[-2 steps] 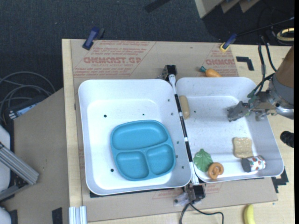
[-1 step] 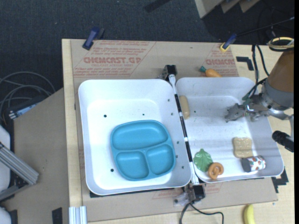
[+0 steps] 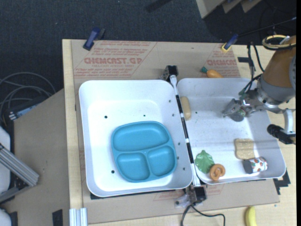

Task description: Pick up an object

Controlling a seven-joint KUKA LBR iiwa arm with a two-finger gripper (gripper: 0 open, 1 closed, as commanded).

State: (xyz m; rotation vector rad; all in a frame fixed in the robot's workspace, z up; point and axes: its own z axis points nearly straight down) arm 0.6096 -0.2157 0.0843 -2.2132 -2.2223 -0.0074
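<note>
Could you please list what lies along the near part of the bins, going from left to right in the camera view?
Blue divided plate → green leafy toy → orange ring-shaped toy → tan bread slice → small red-and-white object.

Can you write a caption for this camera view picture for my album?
Robot hand reaches into the right bin of toy food; a blue divided plate fills the left bin.

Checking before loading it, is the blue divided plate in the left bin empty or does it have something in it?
Empty. All three compartments of the blue divided plate show bare blue.
</note>
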